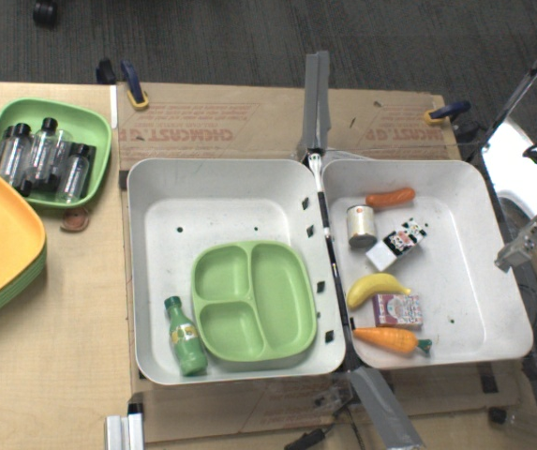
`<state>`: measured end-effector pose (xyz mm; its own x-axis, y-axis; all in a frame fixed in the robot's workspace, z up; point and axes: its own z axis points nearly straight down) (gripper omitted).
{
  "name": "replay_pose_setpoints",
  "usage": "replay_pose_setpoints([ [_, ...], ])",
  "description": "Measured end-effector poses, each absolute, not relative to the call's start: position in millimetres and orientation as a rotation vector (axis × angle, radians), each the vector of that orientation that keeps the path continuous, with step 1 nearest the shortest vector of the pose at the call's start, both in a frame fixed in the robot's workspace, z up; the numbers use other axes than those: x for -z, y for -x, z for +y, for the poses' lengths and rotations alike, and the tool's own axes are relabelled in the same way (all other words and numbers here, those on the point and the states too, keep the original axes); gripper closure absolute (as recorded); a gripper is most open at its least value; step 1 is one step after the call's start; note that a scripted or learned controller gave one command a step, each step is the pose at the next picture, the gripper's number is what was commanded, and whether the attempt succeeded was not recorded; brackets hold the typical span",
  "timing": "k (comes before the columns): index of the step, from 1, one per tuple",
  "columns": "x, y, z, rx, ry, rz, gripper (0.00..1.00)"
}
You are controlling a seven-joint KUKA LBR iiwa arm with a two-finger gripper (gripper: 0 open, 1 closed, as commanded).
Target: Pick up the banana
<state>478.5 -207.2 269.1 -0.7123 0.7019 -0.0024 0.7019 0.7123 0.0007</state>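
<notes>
Cardboard covers the middle of the bench (52, 382), held down with clamps (135, 90) at the back corners, and the bare wood shows on the left. Dark carpet behind it, with a chair wheel (47, 9) poking in at top left. The red printing on the cardboard (193, 127) reads backwards from here and I can't make it out properly.

The banana (376, 287) lies in the right bin (479, 195), in the front-left part, close to the wall shared with the left bin (156, 204). It sits just behind a pink carton (397, 310), with a carrot (390, 340) in front of that. The carton's print is too small to read. Further back are a white block (380, 254), a black-and-white cow-print box (406, 237), a can (360, 225) and a sausage (390, 197).

The gripper (528, 242) is over at the right rim of that bin, well apart from the banana, with bare bin floor between them. It's just a grey shape at this angle, so I can't tell if it's open or closed, and nothing shows in it.

The left bin has a green divided plate (252, 300) and a green bottle (184, 337) beside it. Off to the left are a green tray (90, 125) of small dark-capped bottles (43, 156) and stacked orange plates (1, 242).
</notes>
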Motion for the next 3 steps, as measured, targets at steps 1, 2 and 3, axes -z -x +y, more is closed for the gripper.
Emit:
replay_pose_setpoints([
  [1,-273,-478.5,-222,0.001,-1.111,2.935,1.0],
  [2,-218,-478.4,-207,-0.001,-0.632,3.077,1.0],
  [3,-274,-479.3,-210,0.0,-0.399,3.111,1.0],
])
